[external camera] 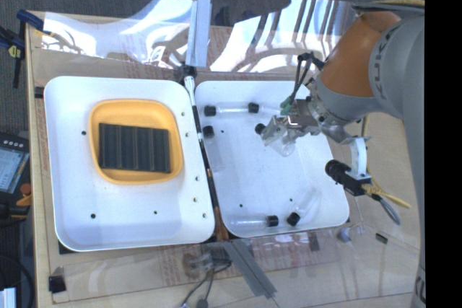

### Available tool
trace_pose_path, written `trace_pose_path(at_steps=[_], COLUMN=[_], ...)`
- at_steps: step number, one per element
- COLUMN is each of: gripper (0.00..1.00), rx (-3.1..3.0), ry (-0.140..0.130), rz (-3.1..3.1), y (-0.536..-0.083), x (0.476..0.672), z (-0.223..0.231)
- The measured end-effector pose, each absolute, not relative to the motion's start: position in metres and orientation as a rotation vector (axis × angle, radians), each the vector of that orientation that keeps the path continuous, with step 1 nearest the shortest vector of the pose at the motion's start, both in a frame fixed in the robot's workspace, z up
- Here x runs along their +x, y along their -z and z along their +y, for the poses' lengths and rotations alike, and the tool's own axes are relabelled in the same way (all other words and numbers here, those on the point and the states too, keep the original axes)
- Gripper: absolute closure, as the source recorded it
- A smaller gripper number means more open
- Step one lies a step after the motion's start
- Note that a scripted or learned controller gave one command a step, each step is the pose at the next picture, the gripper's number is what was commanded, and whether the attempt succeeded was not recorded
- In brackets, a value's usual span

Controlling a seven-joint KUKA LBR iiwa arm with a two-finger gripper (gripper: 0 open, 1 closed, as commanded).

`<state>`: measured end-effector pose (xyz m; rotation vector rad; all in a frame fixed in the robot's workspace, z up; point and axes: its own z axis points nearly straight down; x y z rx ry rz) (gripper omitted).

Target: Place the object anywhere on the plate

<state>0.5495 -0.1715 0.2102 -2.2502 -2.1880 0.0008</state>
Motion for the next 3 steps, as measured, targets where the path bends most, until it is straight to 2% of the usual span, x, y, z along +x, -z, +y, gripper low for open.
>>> trace_pose_path(at_steps=[1,2,3], gripper=[1.0,0.0,0.0], rx=[-1.987,-1.987,-1.987], ry=[0.0,0.0,0.0], rz=[-2.434,-2.434,-2.434], y=[-0.2332,-0.2332,-0.2332], x=[0.6125,0.6125,0.6125], z=[-0.1412,-0.1411,-0.1411])
